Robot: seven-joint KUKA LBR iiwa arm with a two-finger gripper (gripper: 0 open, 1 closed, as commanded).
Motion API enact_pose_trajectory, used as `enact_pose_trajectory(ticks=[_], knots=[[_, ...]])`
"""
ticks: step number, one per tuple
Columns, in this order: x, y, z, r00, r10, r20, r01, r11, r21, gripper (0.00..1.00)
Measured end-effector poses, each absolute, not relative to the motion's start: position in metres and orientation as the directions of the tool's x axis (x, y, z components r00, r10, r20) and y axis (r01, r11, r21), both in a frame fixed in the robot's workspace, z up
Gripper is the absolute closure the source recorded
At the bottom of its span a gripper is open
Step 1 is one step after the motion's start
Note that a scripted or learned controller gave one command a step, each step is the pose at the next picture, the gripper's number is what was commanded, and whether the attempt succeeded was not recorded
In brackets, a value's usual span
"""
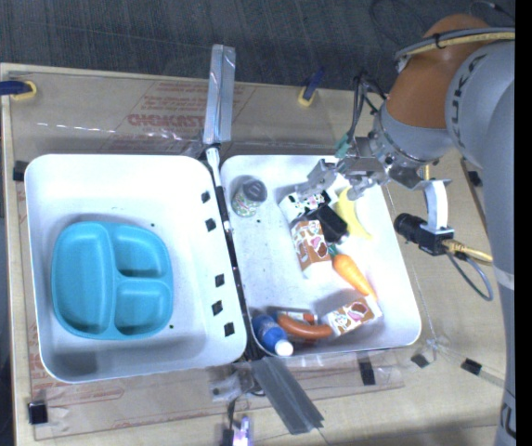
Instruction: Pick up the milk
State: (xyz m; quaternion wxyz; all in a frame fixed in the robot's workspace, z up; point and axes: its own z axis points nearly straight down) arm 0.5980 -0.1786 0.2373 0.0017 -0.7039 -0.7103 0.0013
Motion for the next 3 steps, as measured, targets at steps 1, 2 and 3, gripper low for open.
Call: enact_pose_trajectory(ticks=[1,2,3], knots=[[0.591,-0.15,0.115,0.047,0.999,-0.005,0.999,-0.046,0.021,0.0],[0.563,-0.166,0.108,-0.014,1.0,-0.008,0.999,0.015,0.037,0.0],[0.524,-0.171,0.107,0.016,1.0,-0.01,0.999,-0.015,0.04,0.0]])
